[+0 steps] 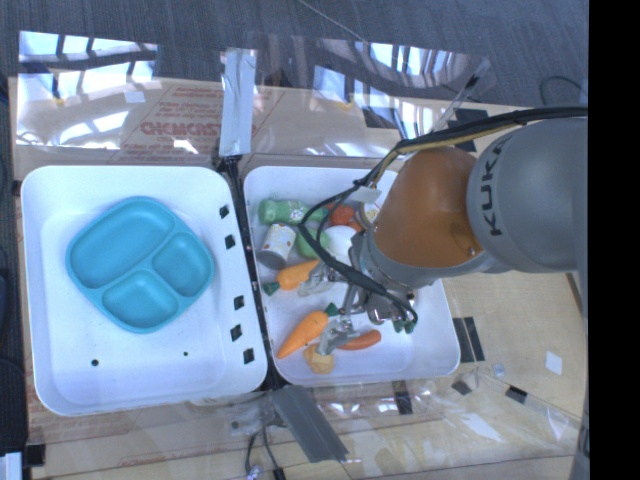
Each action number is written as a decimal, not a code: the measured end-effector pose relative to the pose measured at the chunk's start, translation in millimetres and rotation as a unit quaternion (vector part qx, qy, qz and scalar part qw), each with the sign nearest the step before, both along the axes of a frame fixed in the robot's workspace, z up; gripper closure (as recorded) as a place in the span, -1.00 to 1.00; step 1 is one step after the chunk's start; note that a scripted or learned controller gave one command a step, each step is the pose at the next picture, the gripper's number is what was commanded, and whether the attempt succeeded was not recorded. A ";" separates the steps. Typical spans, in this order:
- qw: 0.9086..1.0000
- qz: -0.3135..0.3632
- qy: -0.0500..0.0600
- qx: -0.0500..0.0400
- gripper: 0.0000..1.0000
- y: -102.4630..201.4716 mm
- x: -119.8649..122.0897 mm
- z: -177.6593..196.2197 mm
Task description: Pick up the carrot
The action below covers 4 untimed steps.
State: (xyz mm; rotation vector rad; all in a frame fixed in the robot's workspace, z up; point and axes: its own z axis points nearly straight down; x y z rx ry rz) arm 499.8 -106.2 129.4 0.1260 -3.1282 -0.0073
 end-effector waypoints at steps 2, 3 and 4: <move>1.000 0.000 -0.005 -0.002 1.00 15.4 -7.5 -29.0; 0.993 -0.116 -0.008 -0.003 1.00 50.7 41.5 64.5; 0.980 -0.197 -0.007 -0.002 1.00 130.3 7.9 129.7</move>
